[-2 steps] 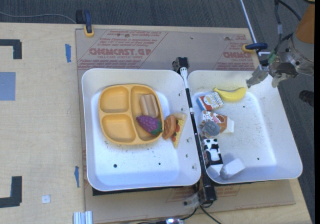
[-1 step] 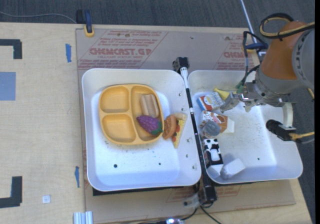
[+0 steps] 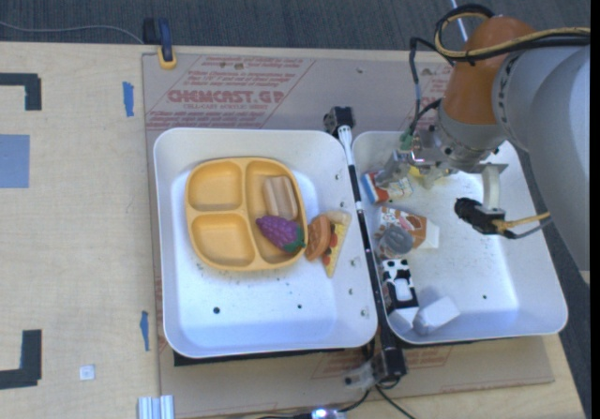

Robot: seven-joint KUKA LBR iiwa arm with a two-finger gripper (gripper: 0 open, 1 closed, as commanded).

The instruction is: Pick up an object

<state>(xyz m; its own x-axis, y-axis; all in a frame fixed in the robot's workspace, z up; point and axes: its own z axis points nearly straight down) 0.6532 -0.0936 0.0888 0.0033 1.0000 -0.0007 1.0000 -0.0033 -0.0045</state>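
My gripper [image 3: 410,164] hangs low over the far left part of the right bin [image 3: 525,295], below the orange wrist band [image 3: 487,66]. Just under and beside it lie a small red and blue object [image 3: 371,188] and a pale yellowish item [image 3: 397,188]. Nearer the middle of that bin sits an orange and grey packet [image 3: 400,231]. A black and white object [image 3: 400,282] and a white block [image 3: 436,314] lie at the near left corner. I cannot make out anything held in the gripper.
The left bin [image 3: 253,314] bears a yellow divided plate [image 3: 217,237] with a toy bread roll [image 3: 278,194] and purple grapes [image 3: 280,231]. A toy burger [image 3: 320,236] and a pizza slice [image 3: 337,237] lie beside the plate. A black cable plug [image 3: 478,214] hangs over the right bin.
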